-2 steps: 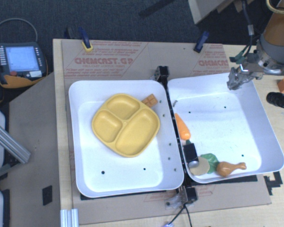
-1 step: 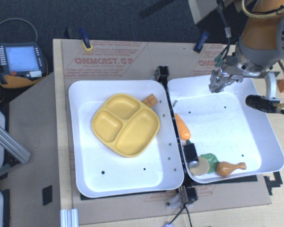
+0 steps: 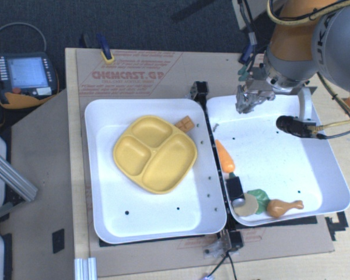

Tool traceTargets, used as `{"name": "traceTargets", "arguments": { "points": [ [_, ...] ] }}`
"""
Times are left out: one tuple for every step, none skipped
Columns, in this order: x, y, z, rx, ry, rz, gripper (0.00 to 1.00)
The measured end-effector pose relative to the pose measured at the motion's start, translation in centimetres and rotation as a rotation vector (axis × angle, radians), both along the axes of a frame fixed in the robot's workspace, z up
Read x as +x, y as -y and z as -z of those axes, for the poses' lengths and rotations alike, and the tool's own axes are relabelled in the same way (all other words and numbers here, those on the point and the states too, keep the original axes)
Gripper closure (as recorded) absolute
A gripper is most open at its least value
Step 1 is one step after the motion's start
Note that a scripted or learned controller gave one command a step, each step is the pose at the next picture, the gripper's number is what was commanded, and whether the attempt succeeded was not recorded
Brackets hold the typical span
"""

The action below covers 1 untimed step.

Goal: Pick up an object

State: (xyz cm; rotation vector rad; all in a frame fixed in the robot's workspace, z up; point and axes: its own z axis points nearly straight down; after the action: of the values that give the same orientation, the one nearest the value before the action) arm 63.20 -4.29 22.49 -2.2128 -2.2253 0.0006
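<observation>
My gripper [image 3: 247,105] hangs over the far left corner of the right bin [image 3: 315,168], with nothing visible under it. An orange carrot [image 3: 224,155] lies against that bin's left wall. At the bin's near edge rest a brown drumstick [image 3: 284,205], a green piece [image 3: 259,196] and a beige disc [image 3: 247,206], close together. A small black item [image 3: 234,186] sits just above the disc. All of these lie well nearer the camera than the gripper.
The left bin [image 3: 105,203] holds a yellow divided plate [image 3: 156,153] with a small brown block [image 3: 185,123] at its far right edge. A black part with a cable [image 3: 297,126] juts from the arm over the right bin. A teach pendant [image 3: 24,74] sits off the bench at far left.
</observation>
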Motion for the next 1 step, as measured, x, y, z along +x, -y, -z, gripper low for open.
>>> {"name": "traceTargets", "arguments": {
  "points": [
    [-0.36,-5.80,0.07,0.000,0.001,-0.001,1.00]
  ]
}}
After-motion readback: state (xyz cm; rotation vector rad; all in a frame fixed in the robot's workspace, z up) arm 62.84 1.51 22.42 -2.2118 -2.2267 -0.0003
